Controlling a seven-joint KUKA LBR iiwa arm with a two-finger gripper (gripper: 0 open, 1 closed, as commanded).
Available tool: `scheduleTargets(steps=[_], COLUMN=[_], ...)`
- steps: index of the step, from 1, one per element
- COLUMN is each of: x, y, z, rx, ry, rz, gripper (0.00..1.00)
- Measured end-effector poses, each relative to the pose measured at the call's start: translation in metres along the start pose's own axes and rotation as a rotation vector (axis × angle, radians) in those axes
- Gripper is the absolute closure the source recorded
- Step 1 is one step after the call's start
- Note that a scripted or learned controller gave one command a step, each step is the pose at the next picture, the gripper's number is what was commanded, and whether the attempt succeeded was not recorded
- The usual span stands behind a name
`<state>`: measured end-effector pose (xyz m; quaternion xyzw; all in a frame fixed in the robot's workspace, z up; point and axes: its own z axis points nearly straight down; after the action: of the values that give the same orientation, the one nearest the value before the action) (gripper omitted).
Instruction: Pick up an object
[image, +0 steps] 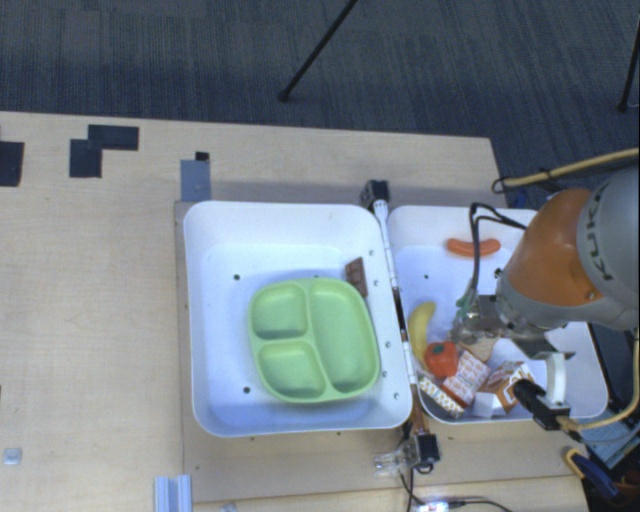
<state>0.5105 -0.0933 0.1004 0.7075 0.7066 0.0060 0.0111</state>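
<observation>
Bench: wooden, two white bins side by side | camera view — gripper lowered into right bin, finger opening cannot be told | nearest target: red object — just left-below the wrist, beside banana

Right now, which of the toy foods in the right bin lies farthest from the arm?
The orange sausage, alone near the bin's far wall; the banana and tomato lie closer.

A green divided plate is seen in the left bin; a banana, a sausage and packets are crowded under the tool in the right bin.
</observation>
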Motion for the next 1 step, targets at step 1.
scheduleTargets(steps=[1], x=[0.0235], y=[0.0434], z=[-0.1041], rx=[0.019], ry=[0.008], rz=[-0.007], gripper=[1.00])
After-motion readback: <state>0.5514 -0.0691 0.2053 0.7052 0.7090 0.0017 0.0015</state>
